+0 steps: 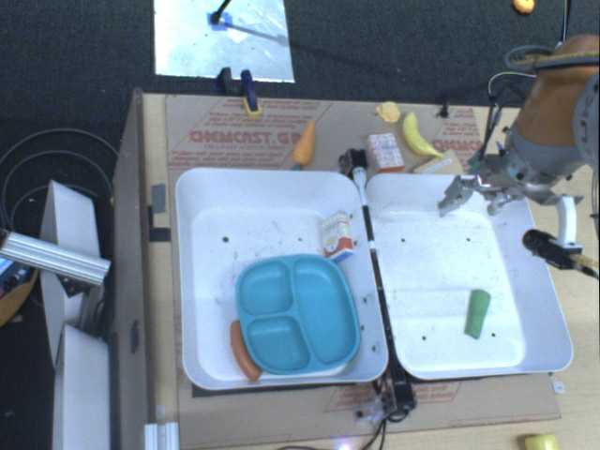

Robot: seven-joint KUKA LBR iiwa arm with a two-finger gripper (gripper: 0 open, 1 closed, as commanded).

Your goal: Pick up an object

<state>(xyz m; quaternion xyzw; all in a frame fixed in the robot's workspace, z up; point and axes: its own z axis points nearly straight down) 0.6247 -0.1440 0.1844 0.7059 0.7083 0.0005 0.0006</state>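
Observation:
My gripper [474, 199] hangs over the far end of the right bin [534, 293], its two fingers spread open with nothing between them. A green cylinder [478, 313] lies on the right bin's floor, well nearer the camera than the gripper. In the left bin [202, 251] a blue divided plate [298, 313] sits toward the front. An orange sausage [244, 350] lies at the plate's left edge, and a small white carton [336, 234] stands just behind the plate.
Behind the bins on the cardboard lie a carrot [304, 144], a small box [384, 152], a banana [417, 136] and a yellow piece [388, 112]. A black fitting [548, 247] sticks out from the arm over the right bin's right rim.

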